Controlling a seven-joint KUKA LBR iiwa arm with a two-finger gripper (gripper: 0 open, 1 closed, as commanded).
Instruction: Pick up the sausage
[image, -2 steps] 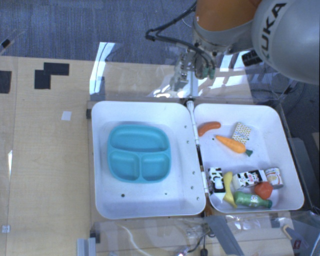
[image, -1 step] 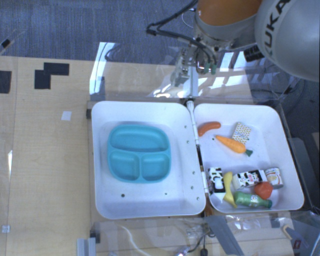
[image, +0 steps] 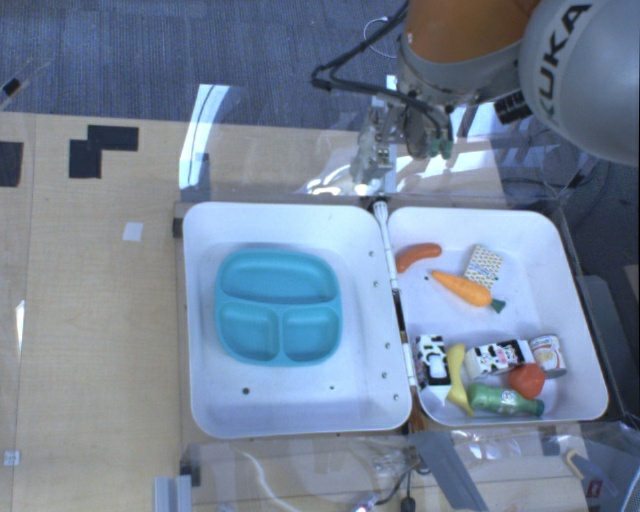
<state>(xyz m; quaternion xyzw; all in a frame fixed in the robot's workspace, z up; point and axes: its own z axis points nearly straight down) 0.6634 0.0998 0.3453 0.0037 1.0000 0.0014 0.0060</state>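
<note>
- Plainly, the pick has not begun: the hand (image: 400, 150) hangs over the bench (image: 100, 300) just beyond the far rims of the two bins, above the seam where they meet, and nothing is between its fingers.
- Whether those fingers stand apart or together I cannot tell; they are blurred against glare on the bench.
- The sausage (image: 418, 256) lies nearer the camera than the hand and a little to its right in the view, in the far left corner of the right bin (image: 575, 300), close beside the wall shared with the left bin (image: 200, 330).
- It lies flat, reddish-orange, its long axis running roughly across the view with a slight slant: the end toward the shared wall sits a touch nearer the camera, the other end points toward the small patterned box (image: 484, 265).
- A carrot (image: 463, 288) lies just beside it on the near side, apart from it as far as I can see.
- My judgement is that this is the approach step. The next move calls for carrying the hand over the bin rim to a spot above the sausage's middle, turning the wrist so the fingers close across the short width, then descending.
- The close bin wall and carrot leave little room, so finger placement looks like the delicate part.
- The blue divided plate (image: 279, 305) in the left bin plays no part.
</note>
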